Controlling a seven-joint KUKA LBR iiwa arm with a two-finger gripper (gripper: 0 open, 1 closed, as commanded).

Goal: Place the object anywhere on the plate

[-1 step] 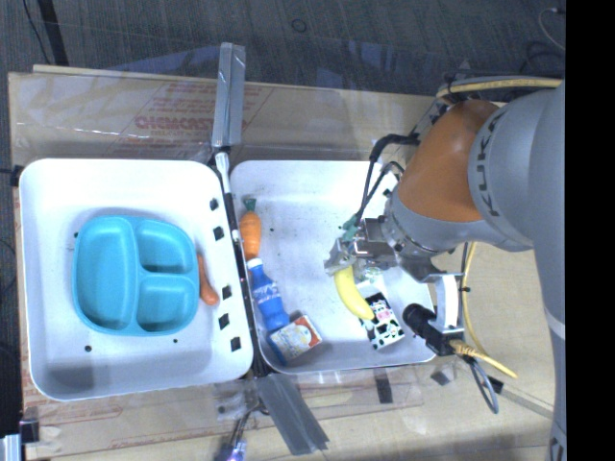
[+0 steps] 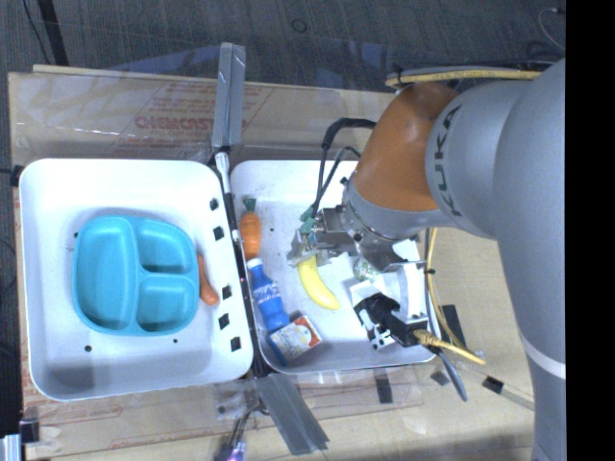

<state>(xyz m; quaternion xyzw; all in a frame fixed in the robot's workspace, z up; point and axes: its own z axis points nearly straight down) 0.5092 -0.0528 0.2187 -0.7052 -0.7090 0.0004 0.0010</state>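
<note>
A blue divided plate point(image 2: 135, 277) lies in the left bin point(image 2: 43, 353). In the right bin point(image 2: 279, 185) a yellow banana point(image 2: 319, 286) lies near the middle. My gripper point(image 2: 312, 243) hangs low over the banana's upper end, under the grey and orange wrist. An orange carrot point(image 2: 250, 234), a blue bottle point(image 2: 267, 303) and a small red and white carton point(image 2: 299, 339) line the right bin's left side. The wrist hides the bin's right part.
An orange, carrot-like piece point(image 2: 207, 281) lies in the left bin just right of the plate. The wall between the two bins point(image 2: 231, 286) carries black clips. A grey bar point(image 2: 227, 94) stands at the back between the bins.
</note>
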